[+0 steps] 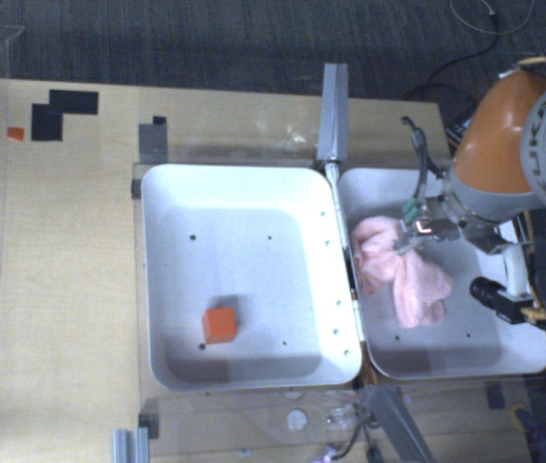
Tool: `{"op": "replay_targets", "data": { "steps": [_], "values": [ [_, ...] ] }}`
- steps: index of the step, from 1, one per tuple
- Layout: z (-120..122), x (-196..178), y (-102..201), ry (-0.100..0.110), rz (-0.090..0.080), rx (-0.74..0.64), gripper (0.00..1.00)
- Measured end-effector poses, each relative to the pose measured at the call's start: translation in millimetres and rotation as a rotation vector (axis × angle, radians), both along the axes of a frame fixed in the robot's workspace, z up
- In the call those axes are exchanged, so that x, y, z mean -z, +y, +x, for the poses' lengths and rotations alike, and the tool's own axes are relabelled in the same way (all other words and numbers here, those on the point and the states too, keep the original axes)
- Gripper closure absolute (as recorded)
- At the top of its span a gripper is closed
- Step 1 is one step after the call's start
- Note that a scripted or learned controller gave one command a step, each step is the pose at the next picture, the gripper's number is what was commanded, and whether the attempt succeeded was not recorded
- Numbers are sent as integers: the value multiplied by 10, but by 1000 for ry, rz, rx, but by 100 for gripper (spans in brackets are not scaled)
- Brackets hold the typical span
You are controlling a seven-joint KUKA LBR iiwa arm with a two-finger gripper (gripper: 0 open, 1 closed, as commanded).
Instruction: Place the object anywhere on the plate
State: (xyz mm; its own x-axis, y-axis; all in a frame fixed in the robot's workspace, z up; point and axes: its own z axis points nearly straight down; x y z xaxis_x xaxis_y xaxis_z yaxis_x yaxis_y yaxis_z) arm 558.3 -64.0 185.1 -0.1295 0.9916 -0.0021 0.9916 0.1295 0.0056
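Nearest the camera, a small orange block [220, 325] is lying in the left bin [244, 210], close to its near-left corner and well apart from me. It is sitting flat and loose on the white floor, with nothing touching it.

Across the shared wall, in the right bin [471, 350], a pink cloth [403, 276] is lying crumpled against the left wall, spreading toward the middle. I am taking the cloth for the task's thing, since my claw [416, 236] is hanging right at its far-right edge. That is a judgement, and the block could equally be meant. I cannot tell whether the claw is open, closed or gripping anything, because the wrist is hiding the tip. It looks to be touching the cloth or just above it.

My arm [505, 152] is reaching in over the right bin's far-right corner, its orange band high and its wrist bending down and leftward. I judge this slant is letting the claw meet the heap from the side where the fabric is bunching highest.

Farther off, a grey post [332, 114] is standing on the bench [51, 287] where the bins' far corners meet.
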Motion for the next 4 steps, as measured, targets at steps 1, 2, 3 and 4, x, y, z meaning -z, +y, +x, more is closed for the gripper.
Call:
{"op": "replay_targets", "data": {
  "steps": [1, 2, 3, 4],
  "values": [
    [26, -404, 13, -3, 0, -9, 100],
    [237, -408, 470, -3, -2, -413, 100],
    [348, -341, 1034, -3, -4, -816, 100],
    [426, -281, 1560, -4, -6, -1216, 100]
  ]
}}
